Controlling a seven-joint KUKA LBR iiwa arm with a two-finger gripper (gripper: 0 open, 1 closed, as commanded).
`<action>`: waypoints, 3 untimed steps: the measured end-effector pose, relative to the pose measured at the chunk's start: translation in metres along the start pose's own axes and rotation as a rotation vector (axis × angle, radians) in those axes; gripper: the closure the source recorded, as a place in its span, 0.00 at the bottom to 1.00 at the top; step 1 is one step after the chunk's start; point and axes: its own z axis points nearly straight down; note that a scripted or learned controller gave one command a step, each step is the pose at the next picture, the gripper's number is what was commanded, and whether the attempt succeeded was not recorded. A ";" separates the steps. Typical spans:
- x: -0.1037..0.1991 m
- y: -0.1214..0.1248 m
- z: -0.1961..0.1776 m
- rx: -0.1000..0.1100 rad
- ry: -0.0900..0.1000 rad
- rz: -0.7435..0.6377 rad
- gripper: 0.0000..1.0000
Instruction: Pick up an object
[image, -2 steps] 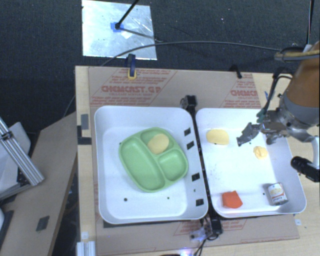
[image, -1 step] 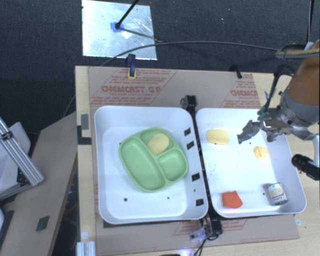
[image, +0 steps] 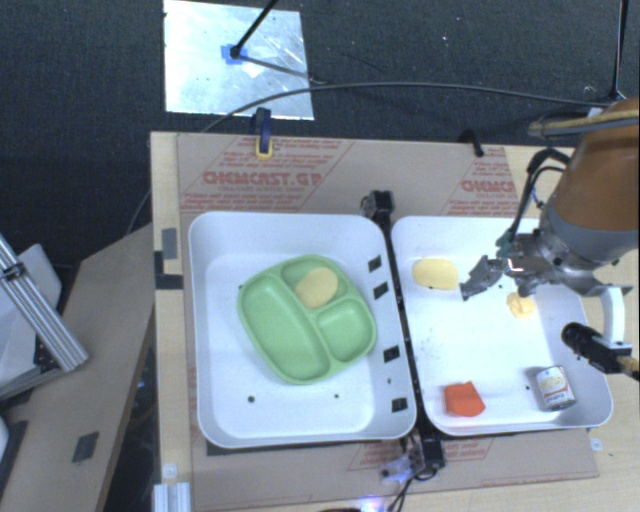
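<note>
The orange block (image: 464, 399) and small metal can (image: 553, 387) lie nearest in the right white bin (image: 480, 345). The end effector (image: 483, 277) hovers above; its opening cannot be determined. The pale yellow oval object (image: 436, 272) lies at its 9 o'clock, just beside.

yellow oval piece (image: 436, 272): pale, smooth, lying flat, upper left of the right bin (image: 450, 355)
small yellow chunk (image: 521, 305): blocky, mid-right of that bin
orange block (image: 464, 399): lying flat near the front wall
small can (image: 553, 387): silvery, tipped on its side, front right corner
second yellow oval (image: 318, 287): in the green divided plate (image: 290, 335), top compartment, left bin (image: 215, 330)
</note>
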 end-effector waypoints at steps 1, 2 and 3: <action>-0.003 0.001 0.042 0.001 0.000 0.000 0.00; -0.006 0.002 0.085 0.000 0.000 0.001 0.00; -0.007 0.004 0.072 -0.005 -0.001 0.000 1.00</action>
